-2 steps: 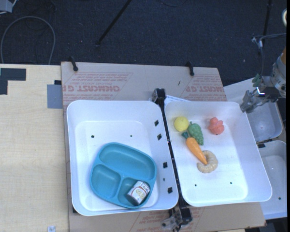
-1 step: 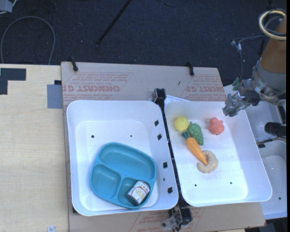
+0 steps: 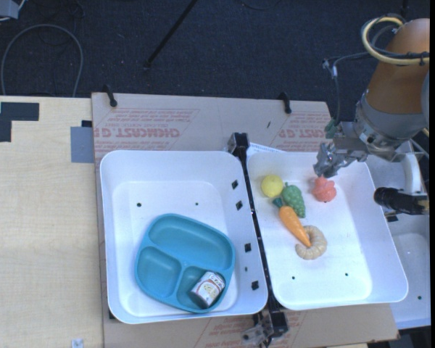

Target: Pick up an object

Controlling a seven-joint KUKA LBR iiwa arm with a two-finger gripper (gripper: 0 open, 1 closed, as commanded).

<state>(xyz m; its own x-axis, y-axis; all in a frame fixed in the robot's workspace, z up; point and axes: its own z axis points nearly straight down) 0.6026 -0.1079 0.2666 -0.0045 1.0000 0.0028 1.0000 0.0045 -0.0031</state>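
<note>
A robot's gripper hovers just above a pink toy at the upper right of the right bin; whether its fingers are parted cannot be told. Approach underway; descent and closing come next.

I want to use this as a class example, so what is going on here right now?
A grey and orange robot arm reaches in from the right, its gripper poised at the far side of the right bin, just above a red toy fruit. Nothing is visibly held yet. That bin also holds a yellow lemon, a green vegetable, a carrot and a beige shrimp-like piece. The left bin contains a blue divided tray with a small can in one compartment.
</note>
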